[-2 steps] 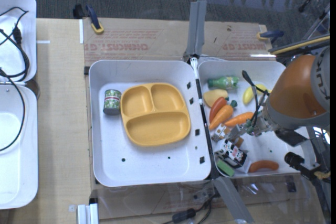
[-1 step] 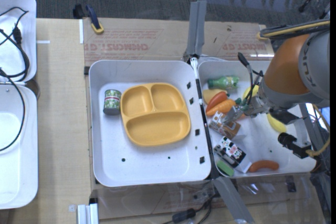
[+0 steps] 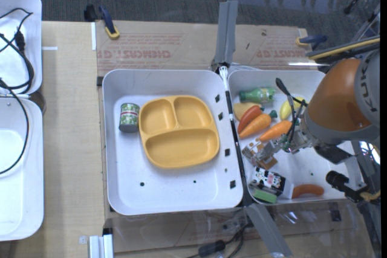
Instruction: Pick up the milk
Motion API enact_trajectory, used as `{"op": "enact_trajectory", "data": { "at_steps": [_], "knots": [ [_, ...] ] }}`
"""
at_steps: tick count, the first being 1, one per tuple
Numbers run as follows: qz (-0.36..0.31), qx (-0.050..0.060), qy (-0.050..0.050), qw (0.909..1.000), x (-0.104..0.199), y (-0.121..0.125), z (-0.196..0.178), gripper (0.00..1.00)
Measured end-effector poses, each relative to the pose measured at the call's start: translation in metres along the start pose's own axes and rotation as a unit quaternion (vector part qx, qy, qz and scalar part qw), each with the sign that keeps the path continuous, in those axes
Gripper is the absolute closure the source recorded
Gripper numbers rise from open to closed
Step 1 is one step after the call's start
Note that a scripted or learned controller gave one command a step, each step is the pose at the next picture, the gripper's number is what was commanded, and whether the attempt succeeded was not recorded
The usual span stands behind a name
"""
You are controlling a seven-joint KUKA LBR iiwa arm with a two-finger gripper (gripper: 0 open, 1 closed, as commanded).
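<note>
The milk (image 3: 268,179), a small black-and-white patterned carton, lies on its side near the front left corner of the right bin (image 3: 314,205), with a green-edged item just beside it. The hand (image 3: 275,149) sits just above the milk in the picture, low over the bin floor; whether it is spread or pressed together cannot be told. Carrots (image 3: 257,124) and a green bottle (image 3: 257,94) lie behind. The left bin (image 3: 121,190) holds a yellow divided plate (image 3: 179,130) and a can (image 3: 129,117).

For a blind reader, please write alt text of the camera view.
The end effector hangs low in the right bin among toy carrots, near a milk carton. The left bin holds a yellow divided plate and a small can.
</note>
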State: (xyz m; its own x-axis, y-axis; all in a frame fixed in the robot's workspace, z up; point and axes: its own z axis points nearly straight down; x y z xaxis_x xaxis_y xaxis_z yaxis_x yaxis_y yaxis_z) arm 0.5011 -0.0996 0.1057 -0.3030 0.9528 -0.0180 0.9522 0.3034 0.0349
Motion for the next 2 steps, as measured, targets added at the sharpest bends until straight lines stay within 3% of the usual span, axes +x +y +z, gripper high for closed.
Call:
{"op": "enact_trajectory", "data": {
  "at_steps": [1, 2],
  "knots": [
    [-0.074, -0.001, 0.001, 0.9973, -0.001, -0.012, 0.000, 0.00],
    [-0.013, 0.009, 0.006, 0.9999, -0.005, 0.007, 0.002, 0.00]
  ]
}}
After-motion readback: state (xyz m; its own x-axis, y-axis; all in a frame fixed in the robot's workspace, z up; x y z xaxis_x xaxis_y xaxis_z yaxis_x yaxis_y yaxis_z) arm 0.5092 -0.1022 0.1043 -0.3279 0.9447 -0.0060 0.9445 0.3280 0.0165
